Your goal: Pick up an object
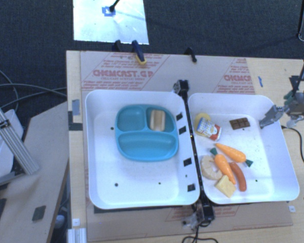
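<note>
My gripper reaches in from the right and hovers over the upper right rim of the right bin, holding nothing that I can see. In that bin lie a small brown chocolate bar, a yellow and red pouch, two orange carrots, a red sausage, a cheese wedge and a pale round slice. The chocolate bar is the nearest thing to the gripper, a little to its left.
The left bin holds a blue divided plate with a piece of toast in its upper right compartment. A black-clipped divider joins the two bins. Cables hang at the far right.
</note>
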